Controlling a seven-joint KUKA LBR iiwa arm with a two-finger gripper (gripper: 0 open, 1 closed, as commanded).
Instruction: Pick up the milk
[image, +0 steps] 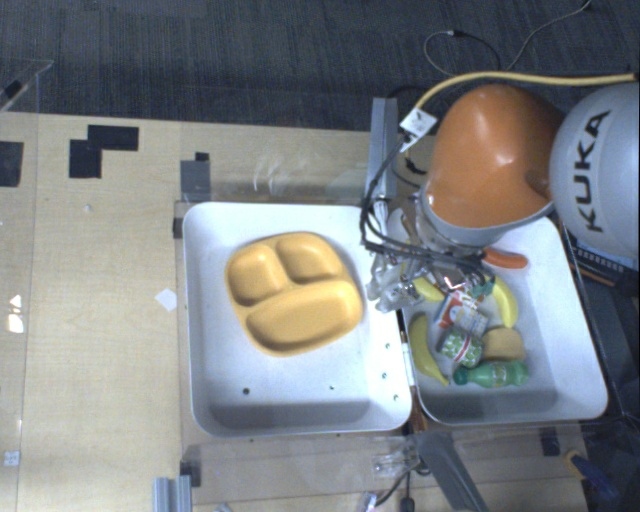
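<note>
Milk carton (462, 330) lies in the right bin (580, 350), mid-pile, tipped on its side w/ a red and green print face up. Around it: banana (425, 352) to the left, green bottle (492, 375) on the near side, brown kiwi-like fruit (503, 343) to the right, a second banana (507, 303) curving behind, an orange carrot (505, 260) at the far edge.

Gripper (395, 285) hangs over the seam between the bins, just left of the pile; can't tell if the claw is apart or together, cables and wrist hide it. Nothing seen held.

Handling, my guess: toy carton, light, stiff flat sides, prob smooth and a bit slippery, not fragile. Best hold looks like across the two narrower flat sides at mid-body, not the sloped top. Crowded by neighbours, so little room to slip in; banana may get nudged.

Left bin (200, 330) has a yellow divided tray (293, 292).
</note>
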